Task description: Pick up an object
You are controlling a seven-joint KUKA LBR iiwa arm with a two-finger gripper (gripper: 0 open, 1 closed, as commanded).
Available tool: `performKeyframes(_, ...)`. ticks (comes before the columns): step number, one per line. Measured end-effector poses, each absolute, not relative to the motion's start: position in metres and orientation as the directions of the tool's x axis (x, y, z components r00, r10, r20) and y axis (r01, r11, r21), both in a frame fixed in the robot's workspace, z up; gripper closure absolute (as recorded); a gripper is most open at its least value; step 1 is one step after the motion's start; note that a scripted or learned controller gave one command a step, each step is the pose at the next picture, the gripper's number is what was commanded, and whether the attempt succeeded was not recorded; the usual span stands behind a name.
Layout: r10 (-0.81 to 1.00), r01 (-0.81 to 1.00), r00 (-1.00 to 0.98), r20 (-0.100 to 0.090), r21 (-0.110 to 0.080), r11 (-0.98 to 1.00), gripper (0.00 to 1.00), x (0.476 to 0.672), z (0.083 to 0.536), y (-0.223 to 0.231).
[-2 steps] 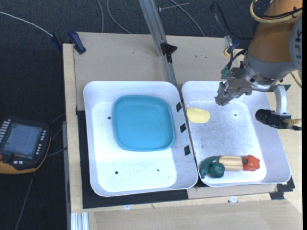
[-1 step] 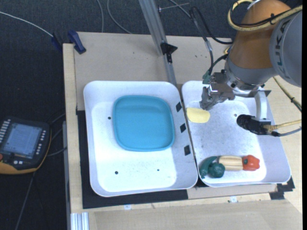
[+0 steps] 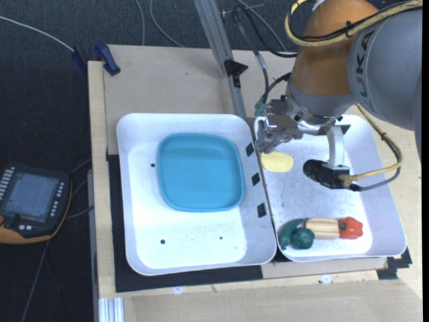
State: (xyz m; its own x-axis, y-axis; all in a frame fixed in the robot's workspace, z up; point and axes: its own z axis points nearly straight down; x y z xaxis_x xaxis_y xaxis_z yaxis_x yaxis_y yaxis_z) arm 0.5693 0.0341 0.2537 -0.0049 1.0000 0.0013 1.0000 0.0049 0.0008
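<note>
My gripper (image 3: pixel 269 138) hangs over the back left corner of the right bin (image 3: pixel 375 180), close to the wall between the two bins. A pale yellow flat piece (image 3: pixel 277 162) lies on the bin floor just in front of and below it. Along the right bin's front edge lie a dark green lump (image 3: pixel 297 236), a tan rod (image 3: pixel 322 228) and a red piece (image 3: pixel 350 228), touching in a row. The arm's orange band and grey wrist hide the back of that bin.
The left bin (image 3: pixel 134 180) holds a blue square plate (image 3: pixel 200 172). A black fitting with a yellow cable (image 3: pixel 325 172) hangs off the wrist over the right bin's middle. A metal post (image 3: pixel 218 39) rises behind the bins. A handheld pendant (image 3: pixel 30 200) lies off the bench at left.
</note>
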Motion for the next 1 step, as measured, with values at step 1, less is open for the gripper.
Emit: performKeyframes(1,1.0,1.0,-0.005,0.001,0.001,0.005,1.0,0.5606,0.2586,0.0844)
